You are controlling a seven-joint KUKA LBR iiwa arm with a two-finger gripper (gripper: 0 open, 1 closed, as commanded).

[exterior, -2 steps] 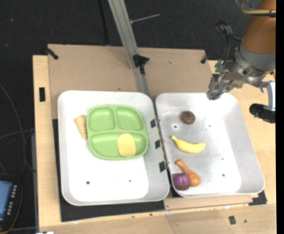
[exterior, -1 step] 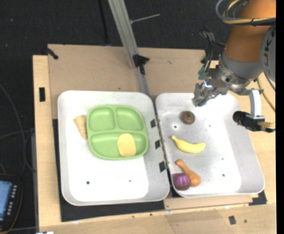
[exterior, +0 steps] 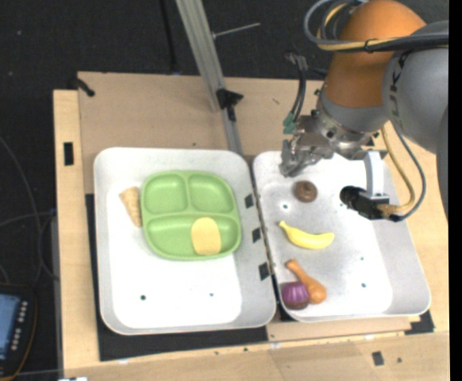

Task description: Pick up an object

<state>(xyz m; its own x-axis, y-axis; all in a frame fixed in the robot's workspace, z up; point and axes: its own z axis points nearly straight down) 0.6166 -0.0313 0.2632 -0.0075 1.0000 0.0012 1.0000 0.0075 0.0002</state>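
Observation:
In the right bin [exterior: 390,280] lie a brown chocolate donut [exterior: 305,190], a yellow banana [exterior: 307,237], and a purple-and-orange vegetable [exterior: 301,287] near the front left corner. My gripper [exterior: 293,163] hangs over the bin's back left corner, just up and left of the donut, with nothing visible between its fingers. The left bin [exterior: 120,292] holds a green divided plate [exterior: 191,213] with a yellow piece [exterior: 206,236] in its front compartment. A tan pastry [exterior: 131,205] lies beside the plate's left edge.
A metal pole [exterior: 207,62] slants up from between the bins at the back. The arm's black fitting [exterior: 366,201] sticks out over the right bin's back right part. A tablet [exterior: 1,324] sits off the bench at lower left.

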